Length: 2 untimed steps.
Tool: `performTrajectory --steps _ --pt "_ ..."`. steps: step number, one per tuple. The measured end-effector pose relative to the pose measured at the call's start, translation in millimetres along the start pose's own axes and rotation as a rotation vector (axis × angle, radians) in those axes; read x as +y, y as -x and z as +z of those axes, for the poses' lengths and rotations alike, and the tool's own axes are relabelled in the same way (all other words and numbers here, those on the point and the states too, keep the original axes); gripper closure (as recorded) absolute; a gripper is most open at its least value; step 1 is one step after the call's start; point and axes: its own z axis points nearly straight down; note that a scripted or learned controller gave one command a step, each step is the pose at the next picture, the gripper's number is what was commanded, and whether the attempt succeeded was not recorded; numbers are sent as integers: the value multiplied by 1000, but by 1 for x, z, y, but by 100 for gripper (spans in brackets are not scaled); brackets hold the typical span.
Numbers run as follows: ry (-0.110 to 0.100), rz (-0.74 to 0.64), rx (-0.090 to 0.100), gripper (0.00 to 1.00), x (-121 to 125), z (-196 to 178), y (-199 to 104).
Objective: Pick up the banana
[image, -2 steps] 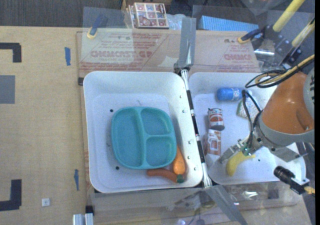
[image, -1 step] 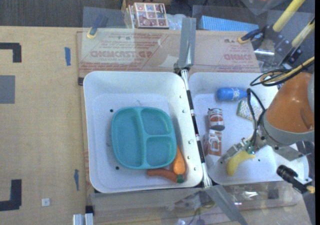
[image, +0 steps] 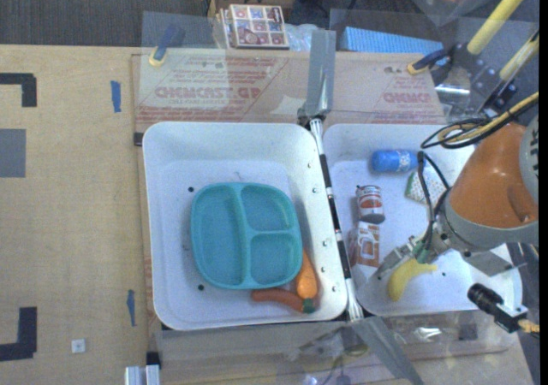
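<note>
One banana (image: 404, 279) lies in the lower part of the right bin (image: 445, 299), its long axis slanting from lower left up to upper right. The gripper (image: 414, 255) sits directly at the banana's upper end, with the orange-banded arm (image: 490, 188) coming in from the right of the frame. Whether the fingers are spread or closed cannot be told from this slant; the fruit looks to be touching them, not clearly between them.
</note>
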Motion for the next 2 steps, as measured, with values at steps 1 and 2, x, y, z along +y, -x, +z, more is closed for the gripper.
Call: performTrajectory --steps 1,2 --pt "2 -87 0 0 2 0 -1" --pt "2 -46 4 0 -2 0 8"
